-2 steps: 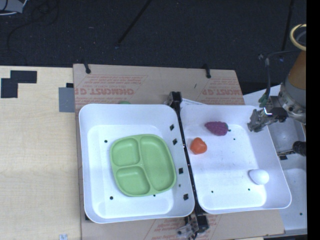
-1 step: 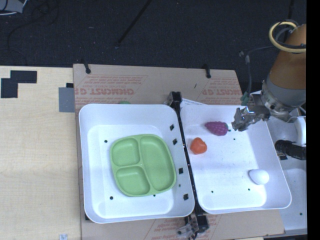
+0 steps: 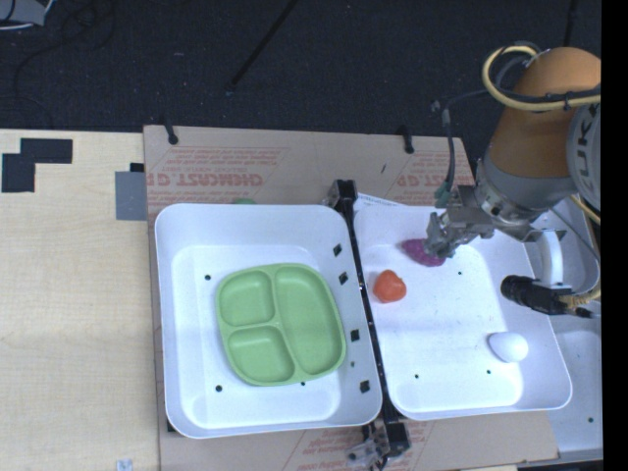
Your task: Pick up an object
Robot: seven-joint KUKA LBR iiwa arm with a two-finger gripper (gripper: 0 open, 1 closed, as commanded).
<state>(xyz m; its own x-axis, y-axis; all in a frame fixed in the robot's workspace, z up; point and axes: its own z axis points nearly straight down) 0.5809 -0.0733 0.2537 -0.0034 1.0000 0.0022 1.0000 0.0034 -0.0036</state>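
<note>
In the right bin [image 3: 461,395] lie a purple object [image 3: 420,253], an orange-red object [image 3: 390,287] and a white egg-shaped object [image 3: 508,346]. My gripper [image 3: 441,244] hangs low at the back of the right bin, right over the purple object and covering part of it. The orange-red object sits a little to the left and nearer the camera. Near the bin's front right corner rests the white object, well away from the gripper.
The left bin [image 3: 186,263] holds a green three-compartment plate [image 3: 280,323]. A black divider [image 3: 355,292] runs between the two bins. Cardboard lies under both bins, and pale bench surface spreads to the left.
</note>
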